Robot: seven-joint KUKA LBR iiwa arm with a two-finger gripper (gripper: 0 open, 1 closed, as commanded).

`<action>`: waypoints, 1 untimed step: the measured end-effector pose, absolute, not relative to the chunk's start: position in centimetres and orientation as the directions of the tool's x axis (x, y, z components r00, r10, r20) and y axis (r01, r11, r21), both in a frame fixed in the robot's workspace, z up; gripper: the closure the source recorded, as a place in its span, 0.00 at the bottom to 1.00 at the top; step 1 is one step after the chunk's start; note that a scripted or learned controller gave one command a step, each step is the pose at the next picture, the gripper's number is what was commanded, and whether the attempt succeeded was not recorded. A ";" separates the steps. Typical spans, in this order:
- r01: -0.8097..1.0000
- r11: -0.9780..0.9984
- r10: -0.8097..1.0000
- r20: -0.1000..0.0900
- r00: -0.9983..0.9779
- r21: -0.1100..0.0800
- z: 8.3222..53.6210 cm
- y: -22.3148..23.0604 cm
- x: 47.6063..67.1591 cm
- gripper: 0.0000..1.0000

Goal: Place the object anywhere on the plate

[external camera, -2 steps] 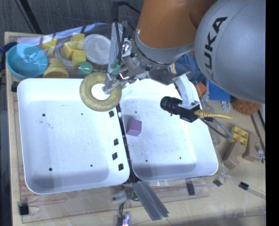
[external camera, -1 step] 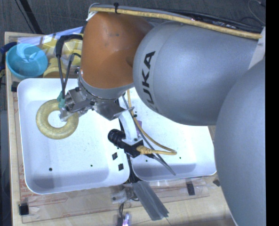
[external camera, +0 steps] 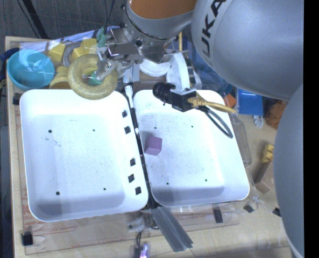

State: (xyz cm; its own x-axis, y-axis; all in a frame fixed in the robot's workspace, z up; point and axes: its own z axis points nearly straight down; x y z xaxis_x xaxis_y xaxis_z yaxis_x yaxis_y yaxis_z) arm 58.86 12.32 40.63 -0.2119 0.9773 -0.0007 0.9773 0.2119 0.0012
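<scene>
End effector (external camera: pixel 99 73) over yellow plate (external camera: pixel 82 89), grip unreadable. Purple block (external camera: pixel 154 144) sits well apart toward 5 o'clock, in right bin (external camera: pixel 194 163).

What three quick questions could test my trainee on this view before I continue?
1. Multiple choice: the purple cube lies in A) the view's left bin, B) the view's right bin, C) neither.
2. True or false: the end effector hovers over the middle of the right bin.
3. Fill in: the blue bowl sits outside the bins, behind the ___ bin's far corner.
Key: 1 B; 2 false, it is at the left bin's far edge, by the yellow ring; 3 left.
</scene>
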 end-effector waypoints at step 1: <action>0.978 0.208 0.978 -0.002 -0.208 -0.005 35.2 15.3 57.9 1.00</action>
